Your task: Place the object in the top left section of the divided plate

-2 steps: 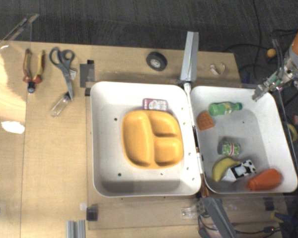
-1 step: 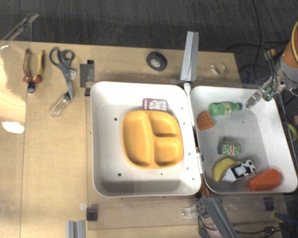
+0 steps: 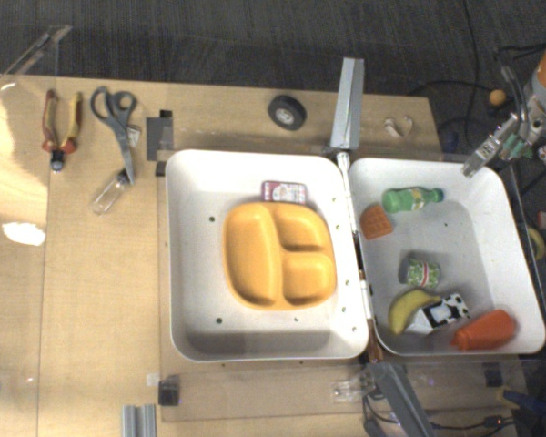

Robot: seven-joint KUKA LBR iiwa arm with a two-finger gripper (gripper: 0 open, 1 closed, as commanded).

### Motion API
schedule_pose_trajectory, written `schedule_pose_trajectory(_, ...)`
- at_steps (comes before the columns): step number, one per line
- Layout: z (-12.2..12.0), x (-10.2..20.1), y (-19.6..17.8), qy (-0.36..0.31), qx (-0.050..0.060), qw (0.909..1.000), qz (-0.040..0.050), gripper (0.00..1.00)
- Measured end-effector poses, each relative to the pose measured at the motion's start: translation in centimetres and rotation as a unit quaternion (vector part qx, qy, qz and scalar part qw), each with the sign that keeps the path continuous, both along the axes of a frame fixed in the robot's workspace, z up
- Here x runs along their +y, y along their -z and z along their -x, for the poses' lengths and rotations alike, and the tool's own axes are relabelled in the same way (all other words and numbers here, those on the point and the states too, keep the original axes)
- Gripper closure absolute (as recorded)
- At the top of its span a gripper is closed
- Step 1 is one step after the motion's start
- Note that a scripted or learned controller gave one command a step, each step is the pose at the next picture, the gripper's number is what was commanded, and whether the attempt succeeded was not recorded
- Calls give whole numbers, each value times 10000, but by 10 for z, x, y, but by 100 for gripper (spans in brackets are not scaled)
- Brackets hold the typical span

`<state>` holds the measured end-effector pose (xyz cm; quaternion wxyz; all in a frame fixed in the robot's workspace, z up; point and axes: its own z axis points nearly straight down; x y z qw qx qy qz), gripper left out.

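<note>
A: What is the camera view showing right now?

B: Two white bins are sitting side by side on the surface (image 3: pixel 73 335). The yellow divided plate (image 3: pixel 279 252) is lying in the middle of the left bin (image 3: pixel 191 317), with a small dark packet (image 3: pixel 284 191) resting just beyond the plate's far edge, near the bin's far wall.

A: And the things to be picked?

B: They are all lying in the right bin (image 3: pixel 505 271): a green bottle (image 3: pixel 411 198) near its far edge, an orange block (image 3: pixel 377 221) by its near-left wall beside the divider, a small can (image 3: pixel 422 270) in the middle, and a banana (image 3: pixel 408 308), a black-and-white toy (image 3: pixel 442 313) and an orange carrot-like piece (image 3: pixel 484 330) crowding along its near edge. Which one is meant, I cannot tell.

A: Where is the pincer?

B: The pincer (image 3: pixel 484 157) is hanging over the far right corner of the right bin, above the rim, well apart from every item. Nothing is sitting between its fingers; whether they are spread or closed, I cannot tell.

A: So the plate sections are waiting?

B: Yes, no section is holding anything. I judge the pick is not yet begun, the arm parked to the side so the bins are showing plainly.
</note>
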<state>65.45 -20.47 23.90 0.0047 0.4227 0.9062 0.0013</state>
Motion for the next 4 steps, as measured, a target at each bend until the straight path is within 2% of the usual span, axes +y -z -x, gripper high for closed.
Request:
schedule_pose_trajectory(1, 3, 1, 32, -275, 12, 9996, 2, 100)
schedule_pose_trajectory(2, 5, 0, -2, -305, -1, 9995, 2, 100)
schedule_pose_trajectory(3, 6, 1, 24, -302, 9, 9995, 3, 100)
schedule_pose_trajectory(4, 21, 1, 8, -357, 5, 9994, 3, 100)
